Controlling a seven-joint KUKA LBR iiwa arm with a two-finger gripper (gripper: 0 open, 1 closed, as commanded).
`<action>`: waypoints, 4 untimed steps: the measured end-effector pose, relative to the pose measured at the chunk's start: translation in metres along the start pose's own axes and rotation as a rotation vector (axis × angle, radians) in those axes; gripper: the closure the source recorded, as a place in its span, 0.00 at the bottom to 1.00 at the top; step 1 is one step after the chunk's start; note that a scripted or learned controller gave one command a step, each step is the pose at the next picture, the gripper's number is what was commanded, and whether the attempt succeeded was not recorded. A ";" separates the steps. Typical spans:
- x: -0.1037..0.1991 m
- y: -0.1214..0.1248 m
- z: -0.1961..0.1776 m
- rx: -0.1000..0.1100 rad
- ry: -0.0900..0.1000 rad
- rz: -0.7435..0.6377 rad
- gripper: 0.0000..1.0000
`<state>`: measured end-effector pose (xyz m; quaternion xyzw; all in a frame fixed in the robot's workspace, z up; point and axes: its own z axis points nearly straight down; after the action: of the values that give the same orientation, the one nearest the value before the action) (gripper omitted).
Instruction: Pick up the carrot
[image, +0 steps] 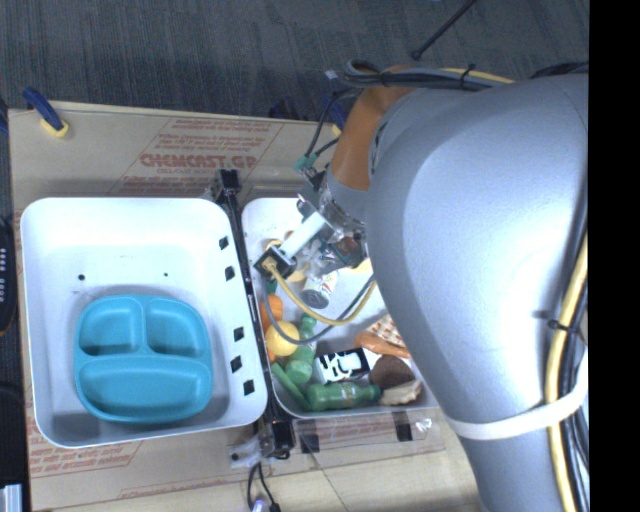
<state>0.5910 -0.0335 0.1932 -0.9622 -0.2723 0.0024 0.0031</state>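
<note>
Orange carrot (268, 312), slim, against bin wall (partly hidden).

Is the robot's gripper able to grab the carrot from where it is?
Probably yes. The gripper hangs just above the right bin, and the carrot lies uncovered by the bin's left wall, though other toy food crowds it.
</note>
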 end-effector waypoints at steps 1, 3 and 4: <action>0.006 0.014 -0.145 -0.006 0.006 0.060 1.00; -0.047 0.038 -0.031 0.001 -0.008 -0.465 1.00; -0.009 -0.049 -0.005 0.003 -0.005 -0.644 1.00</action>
<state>0.5575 0.0031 0.1982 -0.8266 -0.5627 0.0039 0.0047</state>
